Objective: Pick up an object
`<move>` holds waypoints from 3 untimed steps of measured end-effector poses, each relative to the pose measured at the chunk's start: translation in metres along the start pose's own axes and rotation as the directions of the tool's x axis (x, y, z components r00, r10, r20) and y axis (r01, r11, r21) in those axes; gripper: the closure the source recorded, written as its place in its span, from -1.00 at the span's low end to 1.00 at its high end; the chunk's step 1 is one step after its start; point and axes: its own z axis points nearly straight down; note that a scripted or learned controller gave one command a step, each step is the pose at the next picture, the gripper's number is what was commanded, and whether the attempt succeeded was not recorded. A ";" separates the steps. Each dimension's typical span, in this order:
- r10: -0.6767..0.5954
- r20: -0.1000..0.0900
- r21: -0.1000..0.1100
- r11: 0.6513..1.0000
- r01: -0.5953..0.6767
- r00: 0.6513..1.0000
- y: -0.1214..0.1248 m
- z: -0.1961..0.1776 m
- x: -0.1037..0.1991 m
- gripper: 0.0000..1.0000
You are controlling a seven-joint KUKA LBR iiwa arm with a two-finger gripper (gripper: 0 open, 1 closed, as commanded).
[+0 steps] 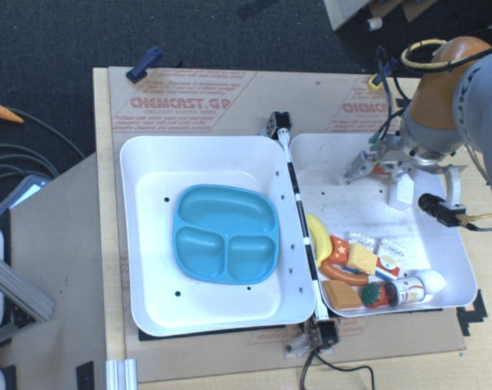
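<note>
Yellow and curved, the toy banana (317,238) lies in the right bin (327,165), against its left wall, long axis running from far to near. Beside it, a heap of toy foods (374,275) fills that bin's near corner. A blue divided plate (226,234) sits in the left bin (148,177). The gripper (374,162) hangs over the right bin's far part; whether its fingers are apart cannot be told.

Slanted overhead view of both bins (140,218)
</note>
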 end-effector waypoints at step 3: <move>0.001 -0.002 0.001 1.000 -0.001 1.000 0.011 -0.084 0.013 1.00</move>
